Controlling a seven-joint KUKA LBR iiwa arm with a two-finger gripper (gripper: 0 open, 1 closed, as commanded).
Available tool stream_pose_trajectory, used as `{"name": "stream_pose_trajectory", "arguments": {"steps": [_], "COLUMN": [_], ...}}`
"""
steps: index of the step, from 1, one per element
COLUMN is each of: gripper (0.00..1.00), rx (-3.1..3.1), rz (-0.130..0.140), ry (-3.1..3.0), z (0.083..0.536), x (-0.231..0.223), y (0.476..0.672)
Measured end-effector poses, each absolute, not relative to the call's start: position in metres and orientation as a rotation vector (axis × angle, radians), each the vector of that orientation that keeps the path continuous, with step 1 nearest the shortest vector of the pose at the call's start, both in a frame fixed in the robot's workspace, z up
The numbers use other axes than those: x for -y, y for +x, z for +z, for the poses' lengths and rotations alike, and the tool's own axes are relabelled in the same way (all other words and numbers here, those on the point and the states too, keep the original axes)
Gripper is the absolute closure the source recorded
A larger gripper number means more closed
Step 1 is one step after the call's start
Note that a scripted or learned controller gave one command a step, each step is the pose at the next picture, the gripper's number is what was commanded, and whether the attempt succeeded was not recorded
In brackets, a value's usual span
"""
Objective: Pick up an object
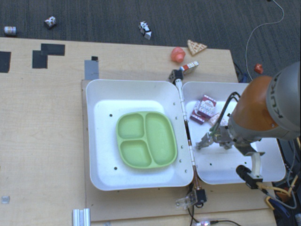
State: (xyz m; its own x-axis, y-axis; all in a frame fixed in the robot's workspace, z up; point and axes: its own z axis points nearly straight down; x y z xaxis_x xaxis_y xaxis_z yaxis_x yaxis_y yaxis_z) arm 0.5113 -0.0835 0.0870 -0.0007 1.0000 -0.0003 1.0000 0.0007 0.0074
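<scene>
A red and white patterned packet lies in the right bin, near its back left corner. My gripper hangs low over the middle left of that bin, a little in front of the packet and apart from it. The grey arm with its orange band covers the bin's right half. A small pale thing peeks out beside the wrist, too hidden to identify. Nothing shows in the gripper's grasp.
The left bin holds a green three-compartment plate. Behind the bins on the bench are a red ball, a toy pizza slice and a small red and white piece. Small items lie on the dark floor beyond.
</scene>
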Motion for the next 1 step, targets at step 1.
{"name": "stream_pose_trajectory", "arguments": {"steps": [1], "gripper": [1.0], "rx": [-2.217], "rz": [0.015], "ry": [2.212], "z": [0.0985], "x": [0.083], "y": [0.5136]}}
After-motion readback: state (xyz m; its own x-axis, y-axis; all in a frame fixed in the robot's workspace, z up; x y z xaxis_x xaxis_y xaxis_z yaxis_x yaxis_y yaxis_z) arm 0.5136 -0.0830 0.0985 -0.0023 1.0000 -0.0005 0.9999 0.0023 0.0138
